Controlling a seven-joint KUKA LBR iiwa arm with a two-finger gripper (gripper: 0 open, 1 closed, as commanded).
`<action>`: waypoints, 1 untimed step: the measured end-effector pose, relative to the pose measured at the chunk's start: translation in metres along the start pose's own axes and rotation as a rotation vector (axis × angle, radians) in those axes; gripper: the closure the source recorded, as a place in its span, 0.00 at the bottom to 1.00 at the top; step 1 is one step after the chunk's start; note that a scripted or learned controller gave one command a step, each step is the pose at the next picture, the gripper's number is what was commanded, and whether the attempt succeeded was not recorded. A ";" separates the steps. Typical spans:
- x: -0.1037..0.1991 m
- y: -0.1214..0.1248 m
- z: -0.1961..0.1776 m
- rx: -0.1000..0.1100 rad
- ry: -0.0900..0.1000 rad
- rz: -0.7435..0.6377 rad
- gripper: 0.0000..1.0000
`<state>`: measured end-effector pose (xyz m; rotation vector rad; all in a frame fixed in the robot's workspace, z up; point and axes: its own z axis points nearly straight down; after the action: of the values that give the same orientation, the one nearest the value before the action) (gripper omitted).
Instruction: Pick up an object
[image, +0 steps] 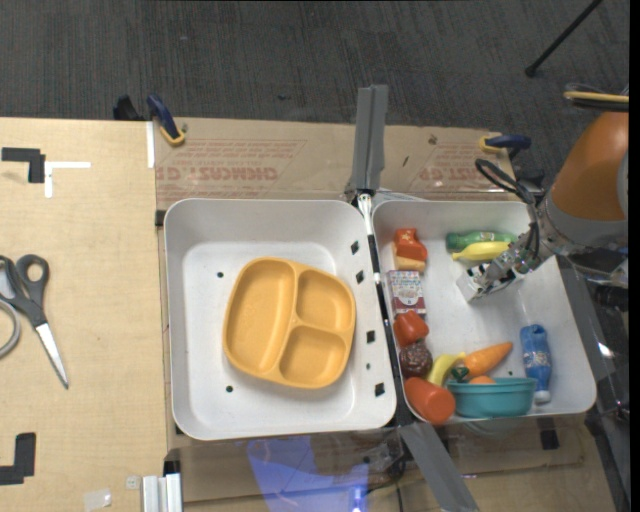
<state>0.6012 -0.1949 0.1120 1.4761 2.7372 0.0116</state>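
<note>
Pincer (487, 280) low in right bin (570, 330); too blurred to tell its grip.

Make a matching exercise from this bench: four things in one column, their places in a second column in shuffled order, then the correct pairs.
Things:
1. yellow divided plate
2. scissors
3. teal bowl
4. blue bottle

Places:
A. front of the right bin, with a toy carrot just behind it
B. on the bench left of both bins
C. near the right bin's right wall
D. middle of the left bin

Pairs: 1-D, 2-B, 3-A, 4-C
</note>
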 end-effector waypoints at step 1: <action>0.013 0.028 0.000 -0.002 -0.010 0.111 1.00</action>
<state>0.6171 -0.1686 0.1127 1.6204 2.6436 0.0097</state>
